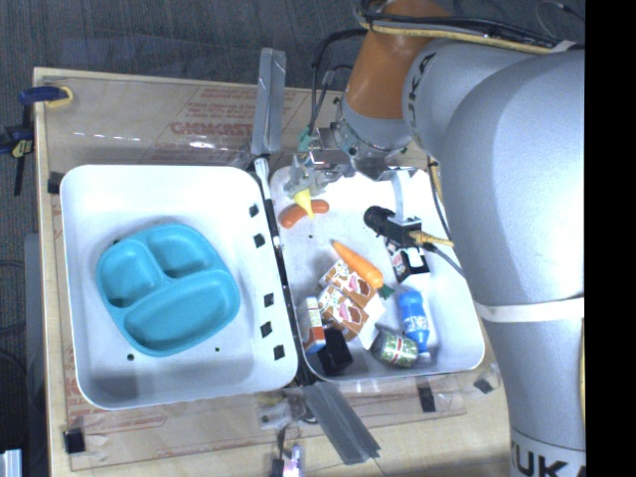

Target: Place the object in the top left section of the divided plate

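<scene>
Hovering: gripper point(310, 172) above glossy sausage-shaped toy point(301, 210); smooth blue plate point(167, 288) apart.

Wood bench point(149, 102), dark grey carpet point(149, 8)

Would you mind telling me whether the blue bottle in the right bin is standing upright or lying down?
Lying down. The blue bottle rests on its side on the right bin floor, next to a green can.

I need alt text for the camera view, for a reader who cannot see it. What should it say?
A grey robot arm lowers its hand over a hot dog toy in the right white bin, beside a toy carrot, a bottle and a can. In the left white bin sits a blue divided plate.
</scene>
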Available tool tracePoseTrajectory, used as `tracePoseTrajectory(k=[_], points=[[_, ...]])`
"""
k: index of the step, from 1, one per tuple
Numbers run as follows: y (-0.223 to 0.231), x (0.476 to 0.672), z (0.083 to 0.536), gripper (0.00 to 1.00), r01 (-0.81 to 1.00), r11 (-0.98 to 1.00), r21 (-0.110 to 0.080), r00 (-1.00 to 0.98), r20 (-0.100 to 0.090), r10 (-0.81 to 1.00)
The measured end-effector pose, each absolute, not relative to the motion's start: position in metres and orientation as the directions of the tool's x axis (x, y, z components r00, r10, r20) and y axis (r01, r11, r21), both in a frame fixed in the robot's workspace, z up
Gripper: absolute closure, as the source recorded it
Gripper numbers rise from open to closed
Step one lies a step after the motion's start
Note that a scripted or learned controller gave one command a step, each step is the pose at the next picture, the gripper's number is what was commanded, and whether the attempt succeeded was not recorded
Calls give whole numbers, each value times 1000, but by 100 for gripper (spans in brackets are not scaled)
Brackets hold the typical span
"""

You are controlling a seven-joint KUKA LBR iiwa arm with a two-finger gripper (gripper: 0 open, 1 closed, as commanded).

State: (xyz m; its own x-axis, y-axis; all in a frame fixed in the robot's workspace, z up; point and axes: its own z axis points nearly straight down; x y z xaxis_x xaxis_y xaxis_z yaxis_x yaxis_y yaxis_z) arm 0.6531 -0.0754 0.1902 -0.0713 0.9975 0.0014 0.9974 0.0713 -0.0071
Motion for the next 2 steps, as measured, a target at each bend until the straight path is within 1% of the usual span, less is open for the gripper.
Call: tracePoseTrajectory(k=[1,2], points=[[-96,654,160,100,998,57,-7,-57,0,998],[-26,627,190,100,985,173,-7,-173,1,985]])
